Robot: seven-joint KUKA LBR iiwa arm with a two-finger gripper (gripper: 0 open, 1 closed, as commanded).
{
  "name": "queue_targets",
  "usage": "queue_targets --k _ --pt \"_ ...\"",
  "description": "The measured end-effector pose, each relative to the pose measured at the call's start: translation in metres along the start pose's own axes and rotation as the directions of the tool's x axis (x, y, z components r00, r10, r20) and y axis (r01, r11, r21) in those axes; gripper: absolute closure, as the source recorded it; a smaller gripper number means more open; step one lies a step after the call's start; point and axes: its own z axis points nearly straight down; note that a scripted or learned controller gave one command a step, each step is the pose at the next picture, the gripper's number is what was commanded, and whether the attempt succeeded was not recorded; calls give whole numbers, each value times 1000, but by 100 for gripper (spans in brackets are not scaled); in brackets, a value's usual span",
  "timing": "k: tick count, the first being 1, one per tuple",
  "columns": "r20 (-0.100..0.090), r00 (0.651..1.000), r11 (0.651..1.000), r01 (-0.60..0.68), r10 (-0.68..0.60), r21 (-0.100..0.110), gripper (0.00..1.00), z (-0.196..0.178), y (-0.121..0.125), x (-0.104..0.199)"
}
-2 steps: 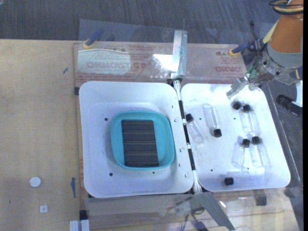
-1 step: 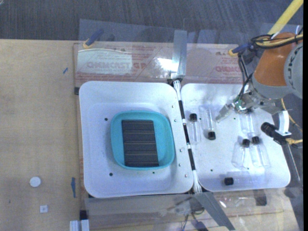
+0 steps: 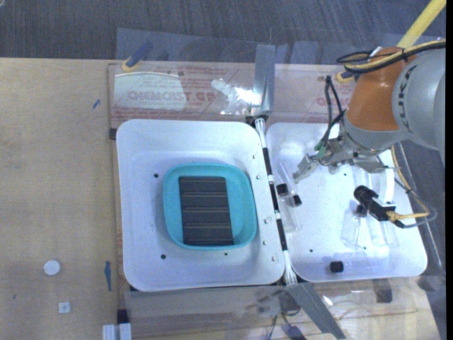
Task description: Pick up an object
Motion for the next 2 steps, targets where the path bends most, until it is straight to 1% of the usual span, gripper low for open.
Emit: queue_targets --k 1,2 --pt "0 1000 1000 -1 1 -1 100 -8 1 -1" --pt "0 1000 1000 -1 1 0 0 -8 1 -1"
